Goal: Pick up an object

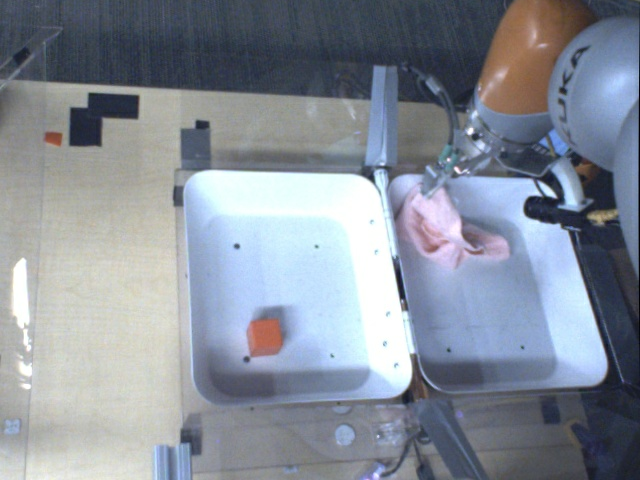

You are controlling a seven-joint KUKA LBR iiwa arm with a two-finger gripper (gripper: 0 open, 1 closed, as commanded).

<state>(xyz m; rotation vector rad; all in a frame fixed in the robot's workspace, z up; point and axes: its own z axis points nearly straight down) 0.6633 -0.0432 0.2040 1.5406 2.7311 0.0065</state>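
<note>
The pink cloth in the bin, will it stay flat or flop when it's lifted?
The pink cloth lies crumpled in folds, so it will probably droop and hang. It looks thin, likely light. The gripper touches its upper corner, so the rest may trail.

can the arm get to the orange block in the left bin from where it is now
Probably yes. The orange block lies alone near the front of the left bin, open from above. The gripper is over the right bin at the pink cloth, so it must cross the divider.
</note>
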